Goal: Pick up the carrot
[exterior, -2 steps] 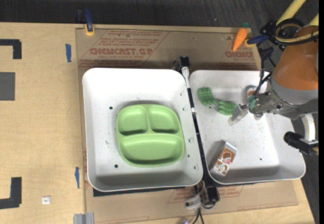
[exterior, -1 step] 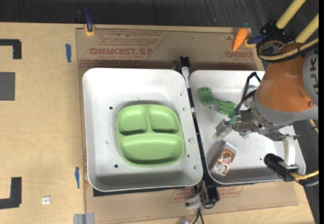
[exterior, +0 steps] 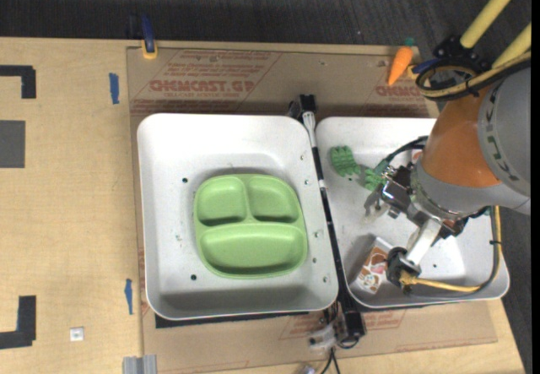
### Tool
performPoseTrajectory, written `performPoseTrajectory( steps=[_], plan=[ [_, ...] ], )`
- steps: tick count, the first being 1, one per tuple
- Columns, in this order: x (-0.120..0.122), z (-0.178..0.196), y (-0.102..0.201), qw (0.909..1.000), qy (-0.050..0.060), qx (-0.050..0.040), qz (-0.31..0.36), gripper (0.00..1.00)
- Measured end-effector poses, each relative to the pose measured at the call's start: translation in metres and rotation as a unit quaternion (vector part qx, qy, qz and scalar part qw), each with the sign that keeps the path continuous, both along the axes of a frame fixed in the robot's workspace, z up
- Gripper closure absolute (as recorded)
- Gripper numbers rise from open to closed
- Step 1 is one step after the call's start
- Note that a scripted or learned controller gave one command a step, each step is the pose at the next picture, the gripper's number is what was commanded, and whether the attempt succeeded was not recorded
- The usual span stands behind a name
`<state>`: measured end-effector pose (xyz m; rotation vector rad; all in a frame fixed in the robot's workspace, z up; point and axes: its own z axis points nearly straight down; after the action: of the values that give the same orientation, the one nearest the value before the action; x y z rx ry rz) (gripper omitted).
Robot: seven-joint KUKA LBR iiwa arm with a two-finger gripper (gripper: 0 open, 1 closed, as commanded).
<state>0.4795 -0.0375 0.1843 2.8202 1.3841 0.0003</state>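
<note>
Plainly, your pick is all ahead: carrot [exterior: 401, 65] on the bench [exterior: 67, 195], upper right; end effector [exterior: 381, 188] over the right bin [exterior: 359, 129], and you cannot tell whether it's open.

Side by side on the bench [exterior: 76, 220], the left bin [exterior: 169, 153] is holding a divided plate [exterior: 249, 224] at its middle, and the right bin [exterior: 363, 132] is holding a small toy piece [exterior: 343, 160] near its back left corner and a packet [exterior: 371, 269] near its front left corner. The carrot [exterior: 401, 64] is lying on the bench behind the right bin.
</note>
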Motion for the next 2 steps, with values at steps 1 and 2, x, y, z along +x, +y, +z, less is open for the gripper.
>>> performPoseTrajectory(
  steps=[1,2],
  plan=[
    [0.008,0.000,-0.041,0.9870,0.001,0.0000,-0.160,0.00],
    [0.000,0.234,-0.040,0.9999,0.000,-0.0003,-0.011,0.00]
  ],
)
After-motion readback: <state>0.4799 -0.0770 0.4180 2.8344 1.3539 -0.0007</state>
